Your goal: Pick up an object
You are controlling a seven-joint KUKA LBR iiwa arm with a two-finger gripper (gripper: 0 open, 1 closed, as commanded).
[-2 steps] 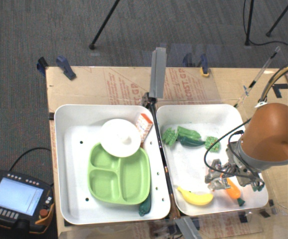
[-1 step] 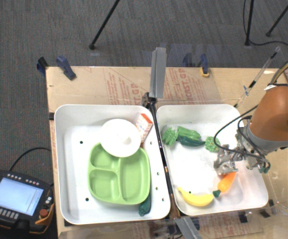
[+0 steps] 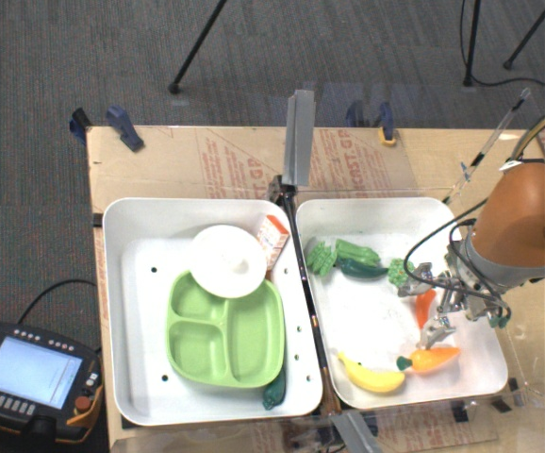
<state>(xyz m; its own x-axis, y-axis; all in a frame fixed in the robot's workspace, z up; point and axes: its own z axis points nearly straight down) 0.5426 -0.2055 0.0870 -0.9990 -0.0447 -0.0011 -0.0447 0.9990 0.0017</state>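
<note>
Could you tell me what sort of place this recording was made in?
Probably a robotics lab set up for grasping trials. Two white bins sit on a cardboard-covered bench, the right one holding toy food such as a banana. A teach pendant lies on the carpet, with tripod legs behind.

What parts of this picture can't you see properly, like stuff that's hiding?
- The robot's hand: in the camera view, cables and the wrist crowd it, so I can't tell how it's set.
- The dark green thing in the left bin: the green tray covers most of it.
- The small carton: the white plate hides part of it.
- The orange carrot: partly behind the hand.
</note>
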